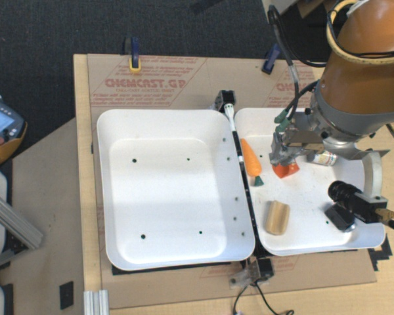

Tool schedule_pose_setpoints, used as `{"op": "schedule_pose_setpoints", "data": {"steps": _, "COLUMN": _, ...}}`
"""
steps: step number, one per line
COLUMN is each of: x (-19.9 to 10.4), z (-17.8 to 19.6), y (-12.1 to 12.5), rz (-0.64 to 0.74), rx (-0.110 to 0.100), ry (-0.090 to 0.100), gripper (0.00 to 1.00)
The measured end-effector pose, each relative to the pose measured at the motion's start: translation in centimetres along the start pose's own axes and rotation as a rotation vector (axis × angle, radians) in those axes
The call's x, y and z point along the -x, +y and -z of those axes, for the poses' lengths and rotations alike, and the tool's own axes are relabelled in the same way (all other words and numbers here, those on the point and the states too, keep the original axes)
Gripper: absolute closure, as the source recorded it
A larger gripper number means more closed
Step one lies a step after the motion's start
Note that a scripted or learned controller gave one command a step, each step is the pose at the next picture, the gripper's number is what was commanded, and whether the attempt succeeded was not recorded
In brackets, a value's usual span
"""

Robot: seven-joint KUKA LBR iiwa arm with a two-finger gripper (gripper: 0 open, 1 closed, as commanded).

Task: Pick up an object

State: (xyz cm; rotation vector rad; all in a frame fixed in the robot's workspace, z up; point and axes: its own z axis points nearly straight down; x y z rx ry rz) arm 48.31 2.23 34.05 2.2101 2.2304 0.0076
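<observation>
My fingers [284,159] were down in the right bin [315,238], closing on the small red block [286,170]; whether they truly held it I could not tell. The carrot [251,158] lay at nine o'clock, the wooden cylinder [276,217] at six. A shallow pinch might let the block slip.

My bench is a brown board [184,77] with red letters on it. Two white bins lie on it side by side: the left bin [164,189] and the right bin [315,235] (they touch).
</observation>
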Motion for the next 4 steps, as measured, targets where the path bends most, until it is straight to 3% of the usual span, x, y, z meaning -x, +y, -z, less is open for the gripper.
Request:
{"op": "schedule_pose_setpoints", "data": {"steps": 1, "x": -5.8, "z": 2.7, "y": -0.3, "rz": -0.002, "rx": -0.001, "ry": 0.0, "gripper": 1.0}}
{"op": "schedule_pose_setpoints", "data": {"steps": 2, "x": -11.9, "z": -2.1, "y": -0.4, "rz": -0.003, "rx": -0.012, "ry": -0.002, "gripper": 1.0}}
{"op": "schedule_pose_setpoints", "data": {"steps": 3, "x": -7.8, "z": -3.6, "y": -0.3, "rz": -0.013, "rx": -0.009, "ry": -0.003, "gripper": 1.0}}
{"op": "schedule_pose_setpoints", "data": {"steps": 4, "x": -10.0, "z": 8.6, "y": -0.2, "rz": -0.006, "rx": 0.01, "ry": 0.002, "gripper": 1.0}}
